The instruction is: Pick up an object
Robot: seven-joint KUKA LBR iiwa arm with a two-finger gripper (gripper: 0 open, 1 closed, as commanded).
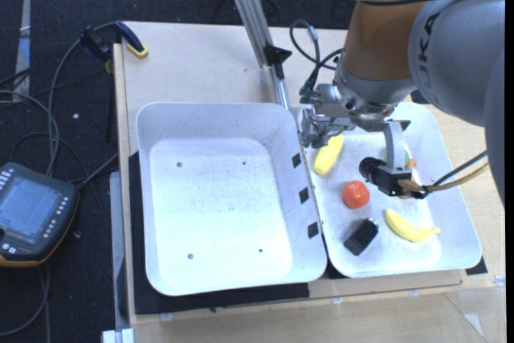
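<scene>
- A curved yellow plastic banana (411, 226) lies nearest the camera in the right white bin (450, 173). Its long axis runs roughly left to right, the right tip turned slightly up toward the bin's far side.
- Just left of that banana sits a small black block (361, 236), tilted on a diagonal.
- Beyond the block, a round red-orange ball (356, 194) rests on the bin floor.
- Farther in, against the bin's left wall, a second yellow oblong piece (328, 155) lies with its long axis slanting from lower left to upper right.
- The gripper (321, 128) hangs right over that oblong's upper end; whether its fingers are apart or together cannot be made out.
- The left white bin (217, 197) adjoins the right one, its floor faintly speckled.
- Both bins rest on a pale wooden bench (201, 60) above dark carpet.
- Left of the bench a grey handheld control pendant (32, 213) lies on the floor, with black cables (48, 108) trailing near it.
</scene>
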